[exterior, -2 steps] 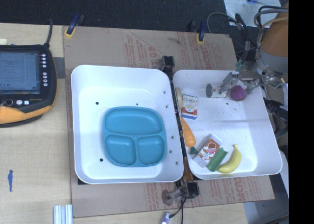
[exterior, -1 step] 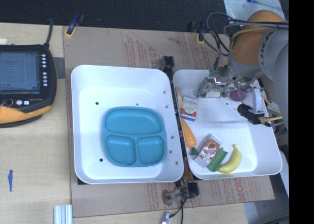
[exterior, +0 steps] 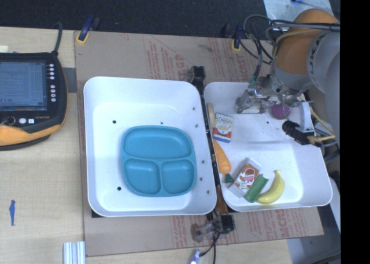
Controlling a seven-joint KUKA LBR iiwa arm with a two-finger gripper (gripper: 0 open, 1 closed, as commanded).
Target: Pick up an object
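One banana point(exterior: 273, 188), one carrot point(exterior: 222, 159), two cartons, one blue tray point(exterior: 157, 160); pincer point(exterior: 250, 101) perhaps empty, spread unclear

Purple object point(exterior: 281, 110), perhaps a fruit, half behind the claw point(exterior: 250, 102)

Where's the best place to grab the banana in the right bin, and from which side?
Judging by its pose, grip the banana across its thick middle, coming straight down. It lies flat near the bin's front wall, and the green object touches its left side, so close fingers along its free ends.
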